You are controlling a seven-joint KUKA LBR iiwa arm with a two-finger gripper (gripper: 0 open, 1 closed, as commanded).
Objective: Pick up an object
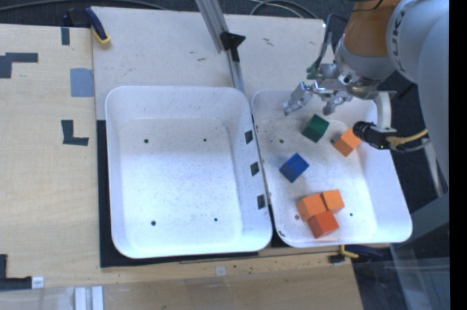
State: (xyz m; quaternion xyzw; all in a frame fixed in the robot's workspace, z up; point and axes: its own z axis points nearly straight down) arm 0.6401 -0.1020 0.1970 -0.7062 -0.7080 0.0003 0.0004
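My gripper (pixel 309 106) hangs over the far end of the right bin (pixel 387 217), its two fingers spread apart and open with nothing between them. A green cube (pixel 316 128) lies just in front of the fingertips, apart from them. Further forward in the same bin lie a blue cube (pixel 294 167) and a small orange block (pixel 346 142) near the right wall. Toward the bin's front, two orange blocks (pixel 321 203) sit side by side, with a red-orange block (pixel 323 224) touching them.
The left bin (pixel 117 155) stands beside the right one, with a few black clips (pixel 255 168) along the shared rim. A slanted metal rail (pixel 208 2) crosses the bench behind the bins. A yellow-handled tool (pixel 98 28) lies at the back left.
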